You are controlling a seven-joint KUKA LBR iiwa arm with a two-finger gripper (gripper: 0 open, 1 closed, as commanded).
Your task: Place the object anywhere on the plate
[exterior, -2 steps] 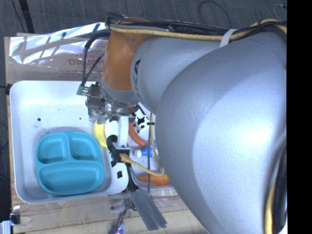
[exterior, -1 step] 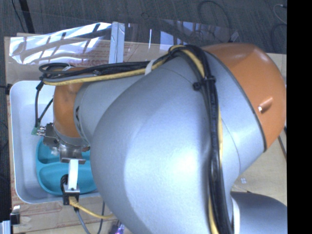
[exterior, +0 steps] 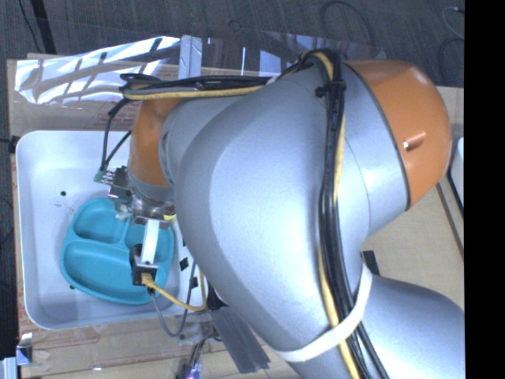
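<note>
- Tabletop (exterior: 87, 336) of pale wood is seen at the lower edge, nearest the camera, carrying a shallow white bin (exterior: 47, 172) on the left.
- Most of the foreground is taken up by the grey arm (exterior: 276, 212), which is reached across from the right, its orange band turned upward.
- At its end, the hand (exterior: 142, 215) is held low over the right side of a blue plate (exterior: 95, 259); whether it is released or clenched cannot be told, as it is covered from above by the wrist.
- Where the object lies cannot be told; nothing can be confirmed as grasped, and its weight, stiffness and best grip point are left unjudged.
- The plate is lying flat in the near half of the bin, turquoise, glossy and divided into compartments by raised ridges.
- It is judged light, stiff and slippery, so a thing released onto it may slide; a compartment floor is preferred to a ridge.
- Farther back, crinkled clear sheeting (exterior: 95, 65) is seen behind the bin, and dark carpet (exterior: 237, 6) beyond.
</note>
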